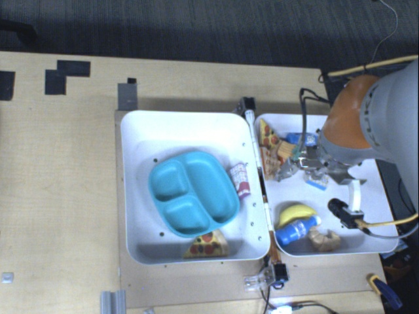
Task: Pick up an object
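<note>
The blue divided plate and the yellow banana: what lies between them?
In the camera view, the two bins' adjoining walls run between the blue divided plate in the left bin and the yellow banana in the right bin.

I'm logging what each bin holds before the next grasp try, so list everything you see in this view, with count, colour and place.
left bin: 1, white, left of the divider
divided plate: 1, light blue, three compartments, middle of the left bin
pizza slice toy: 1, orange-yellow with red spots, near edge of the left bin, below the plate
small packet: 1, white and red, right of the plate
right bin: 1, white, right of the divider
banana: 1, yellow, near part of the right bin
bottle: 1, blue with white cap, just under the banana
tan lump: 1, brownish, right of the bottle
mixed items: several, orange, yellow, blue, far left of the right bin, too jumbled to name
arm: 1, grey with orange band, over the right bin
gripper: 1, dark, over the jumbled items
</note>
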`<action>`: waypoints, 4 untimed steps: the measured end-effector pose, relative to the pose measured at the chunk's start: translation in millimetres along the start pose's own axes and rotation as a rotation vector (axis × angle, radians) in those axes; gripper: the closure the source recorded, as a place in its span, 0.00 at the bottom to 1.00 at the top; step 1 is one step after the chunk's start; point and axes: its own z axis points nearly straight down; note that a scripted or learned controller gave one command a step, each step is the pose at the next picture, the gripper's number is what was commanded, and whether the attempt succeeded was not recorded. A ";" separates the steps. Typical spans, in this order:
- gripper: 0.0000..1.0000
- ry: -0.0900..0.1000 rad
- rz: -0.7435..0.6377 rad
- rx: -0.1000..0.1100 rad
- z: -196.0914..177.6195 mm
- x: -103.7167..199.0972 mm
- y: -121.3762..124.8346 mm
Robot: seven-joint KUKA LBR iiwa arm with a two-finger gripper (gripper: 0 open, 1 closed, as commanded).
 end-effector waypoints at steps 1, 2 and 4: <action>0.00 0.004 -0.001 0.010 2.6 4.1 83.7; 1.00 0.004 -0.010 0.011 -5.8 5.3 83.6; 1.00 0.006 -0.001 0.015 -107.2 138.3 1.9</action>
